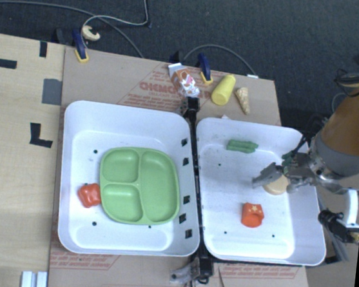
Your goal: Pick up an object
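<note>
In the right bin (296,251), my gripper (280,177) reaches in from the right edge, low over the floor. It is open. One grey finger (265,176) points left, and the other sits on the right side of a small tan rounded object (275,187). The tan object lies between the fingers and partly under them, with its top hidden. A red pepper-like object (252,215) lies just below the gripper. A green pod-shaped object (241,145) lies near the bin's far wall.
The left bin (66,223) holds a green divided plate (140,185) and a small red object (89,194) at its left. Behind the bins, on the cardboard, lie a yellow bottle (222,90), a tan cone (244,100) and a small packet (184,80).
</note>
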